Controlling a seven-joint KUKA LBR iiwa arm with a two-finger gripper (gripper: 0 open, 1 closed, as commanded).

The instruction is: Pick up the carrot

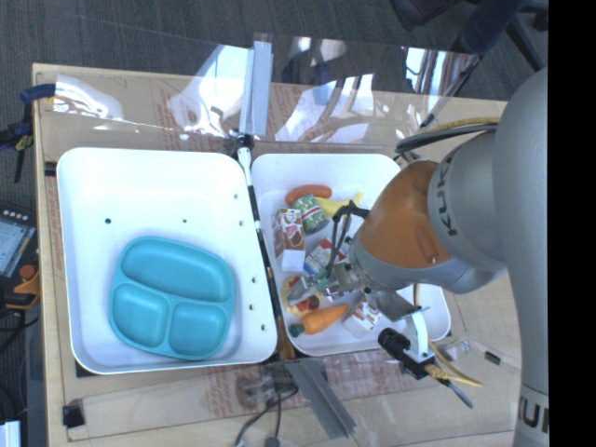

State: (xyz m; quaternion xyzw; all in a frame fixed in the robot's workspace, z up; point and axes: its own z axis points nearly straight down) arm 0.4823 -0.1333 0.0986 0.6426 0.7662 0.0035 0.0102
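Note:
The carrot point(323, 320), orange with a green stub at its left end, lies near the front edge of the right bin point(377, 170). My gripper point(317, 290) hangs just above and behind it, low among the clutter, at the end of the grey arm with the orange band point(400, 231). The carrot lies on the bin floor, just in front of the gripper. The arm's bulk hides the right half of this bin.
A blue three-part plate point(172, 296) sits in the left bin point(93, 184). The right bin also holds a reddish sausage-like item point(307, 195), a green-and-red packet point(309, 217) and small cartons. A divider wall point(259, 250) separates the bins.

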